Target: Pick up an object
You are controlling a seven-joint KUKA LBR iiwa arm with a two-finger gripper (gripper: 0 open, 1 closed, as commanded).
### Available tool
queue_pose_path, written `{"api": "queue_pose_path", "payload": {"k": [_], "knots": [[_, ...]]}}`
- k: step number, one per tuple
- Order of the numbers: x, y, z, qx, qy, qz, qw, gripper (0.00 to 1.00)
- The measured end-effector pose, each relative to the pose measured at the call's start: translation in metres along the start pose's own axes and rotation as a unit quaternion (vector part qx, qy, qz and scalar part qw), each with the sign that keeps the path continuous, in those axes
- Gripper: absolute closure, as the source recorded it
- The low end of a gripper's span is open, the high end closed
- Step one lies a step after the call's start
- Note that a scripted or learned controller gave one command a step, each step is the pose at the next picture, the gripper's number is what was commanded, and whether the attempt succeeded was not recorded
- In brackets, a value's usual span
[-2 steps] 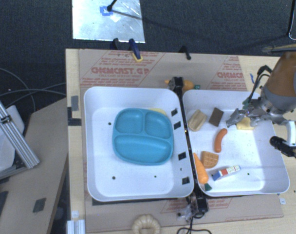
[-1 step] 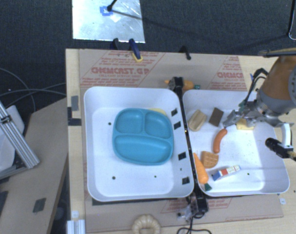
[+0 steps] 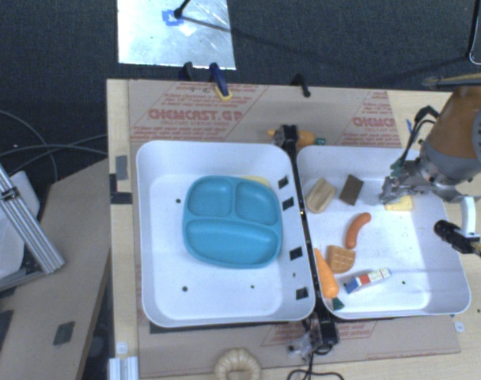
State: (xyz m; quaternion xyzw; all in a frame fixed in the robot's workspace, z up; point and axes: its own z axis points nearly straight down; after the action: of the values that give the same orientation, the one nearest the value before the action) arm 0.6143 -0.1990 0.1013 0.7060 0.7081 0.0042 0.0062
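We count two white bins: left bin [image 3: 157,236] holds one blue divided plate [image 3: 231,221]. Right bin [image 3: 430,291] holds six items: bread piece [image 3: 320,195], brown block [image 3: 351,189], sausage [image 3: 357,229], waffle [image 3: 341,257], carrot [image 3: 326,275], tube [image 3: 367,279]. Gripper [image 3: 399,190] low over yellow piece [image 3: 400,204], possibly cheese; grip state we cannot tell.
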Motion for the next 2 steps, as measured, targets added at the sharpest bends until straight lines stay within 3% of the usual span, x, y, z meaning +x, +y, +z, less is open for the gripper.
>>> {"api": "queue_pose_path", "payload": {"k": [2], "knots": [[0.002, 0.010, -0.090, 0.004, 0.000, -0.001, 1.0000, 1.00]]}}
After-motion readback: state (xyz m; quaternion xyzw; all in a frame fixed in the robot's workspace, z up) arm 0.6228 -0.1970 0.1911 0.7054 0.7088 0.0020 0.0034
